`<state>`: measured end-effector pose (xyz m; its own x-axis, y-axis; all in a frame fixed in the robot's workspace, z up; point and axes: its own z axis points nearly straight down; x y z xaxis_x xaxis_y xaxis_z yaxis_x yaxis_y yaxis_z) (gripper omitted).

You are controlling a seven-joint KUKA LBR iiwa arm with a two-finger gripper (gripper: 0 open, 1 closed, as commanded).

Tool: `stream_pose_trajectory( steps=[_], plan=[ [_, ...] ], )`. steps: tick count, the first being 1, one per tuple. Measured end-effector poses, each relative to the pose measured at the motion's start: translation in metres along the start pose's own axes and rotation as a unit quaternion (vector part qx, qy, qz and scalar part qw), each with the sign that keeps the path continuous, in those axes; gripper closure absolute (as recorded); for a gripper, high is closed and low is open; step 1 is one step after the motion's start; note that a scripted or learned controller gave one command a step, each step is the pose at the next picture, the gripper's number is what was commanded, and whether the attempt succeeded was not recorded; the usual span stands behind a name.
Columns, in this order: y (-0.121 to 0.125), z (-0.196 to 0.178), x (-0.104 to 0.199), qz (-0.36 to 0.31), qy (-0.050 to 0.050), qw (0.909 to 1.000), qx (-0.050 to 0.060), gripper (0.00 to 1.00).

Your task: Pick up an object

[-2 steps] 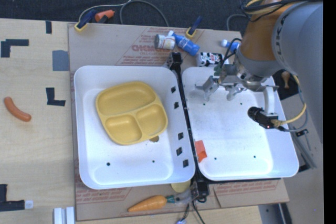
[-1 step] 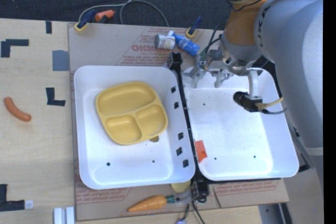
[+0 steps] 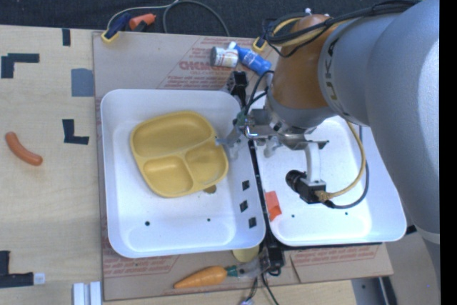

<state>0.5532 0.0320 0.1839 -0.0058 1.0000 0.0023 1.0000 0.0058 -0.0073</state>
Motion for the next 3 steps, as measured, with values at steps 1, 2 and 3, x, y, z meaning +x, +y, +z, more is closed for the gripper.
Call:
stream_pose_trajectory(
  steps=[1,2,3],
  plan=[
    [-0.074,0.000,-0.056,0.006,-0.002,1.0000,0.000,0.00],
    [-0.026,0.000,-0.112,0.004,-0.003,1.0000,-0.004,0.00],
    [0.033,-0.001,-0.085,0.001,-0.001,1.0000,-0.005,0.00]
  ],
)
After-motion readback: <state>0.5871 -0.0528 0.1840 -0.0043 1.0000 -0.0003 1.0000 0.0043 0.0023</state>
